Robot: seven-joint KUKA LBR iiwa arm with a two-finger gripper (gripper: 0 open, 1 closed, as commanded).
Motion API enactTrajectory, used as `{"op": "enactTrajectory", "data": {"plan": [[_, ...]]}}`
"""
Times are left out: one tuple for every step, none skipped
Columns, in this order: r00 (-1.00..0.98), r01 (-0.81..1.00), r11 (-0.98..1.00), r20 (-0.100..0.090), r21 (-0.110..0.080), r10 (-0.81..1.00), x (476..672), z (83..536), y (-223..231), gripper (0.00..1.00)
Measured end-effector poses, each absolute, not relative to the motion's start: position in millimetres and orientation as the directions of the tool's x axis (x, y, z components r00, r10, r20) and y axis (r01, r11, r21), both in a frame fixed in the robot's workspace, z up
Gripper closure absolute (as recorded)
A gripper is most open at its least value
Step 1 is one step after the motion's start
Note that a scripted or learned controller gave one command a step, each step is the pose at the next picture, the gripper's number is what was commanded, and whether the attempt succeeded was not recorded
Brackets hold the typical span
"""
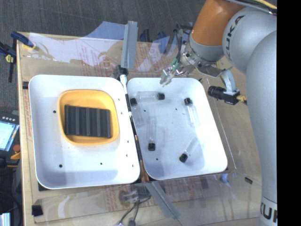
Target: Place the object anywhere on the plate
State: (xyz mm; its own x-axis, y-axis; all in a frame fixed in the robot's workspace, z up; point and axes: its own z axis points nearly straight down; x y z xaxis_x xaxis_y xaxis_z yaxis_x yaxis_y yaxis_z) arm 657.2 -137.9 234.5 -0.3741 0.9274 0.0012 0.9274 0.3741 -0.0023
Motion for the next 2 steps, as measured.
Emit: {"op": "enactTrajectory", "data": {"plan": [[-0.586,0.81,0.586,-0.002,0.001,0.81,657.1,260,-118,1.0],[-0.758,0.652,0.758,0.001,-0.001,0.652,645.3,229,-106,1.0]]}}
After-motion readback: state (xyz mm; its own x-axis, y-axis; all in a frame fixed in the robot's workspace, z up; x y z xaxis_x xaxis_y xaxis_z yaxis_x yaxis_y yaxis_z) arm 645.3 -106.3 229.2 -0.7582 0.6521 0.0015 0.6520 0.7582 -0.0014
